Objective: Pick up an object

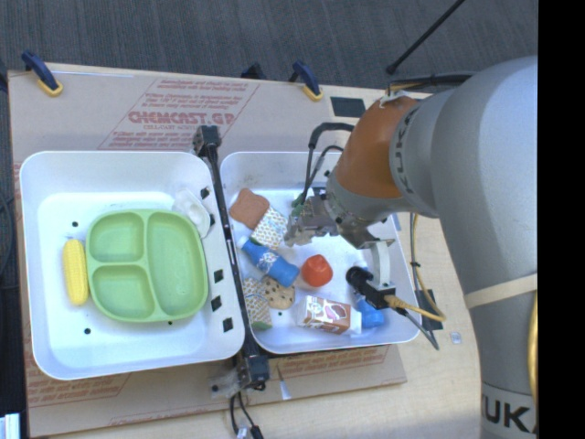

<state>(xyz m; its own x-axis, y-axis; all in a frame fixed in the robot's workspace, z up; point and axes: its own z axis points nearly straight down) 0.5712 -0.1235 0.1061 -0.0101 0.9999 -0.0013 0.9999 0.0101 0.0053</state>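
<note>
Gripper [306,225] hung low in right bin [274,167], near patterned block [268,230]; claw state unclear, possibly empty. Orange ball [316,269] beside.

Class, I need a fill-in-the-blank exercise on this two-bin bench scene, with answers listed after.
1. The green divided plate has ___ compartments.
2. The yellow corn cob lies in the ___ bin.
3. The gripper is over the ___ bin.
4. The small round toy beside the blue tube is ___.

Answers: three; left; right; red
</note>
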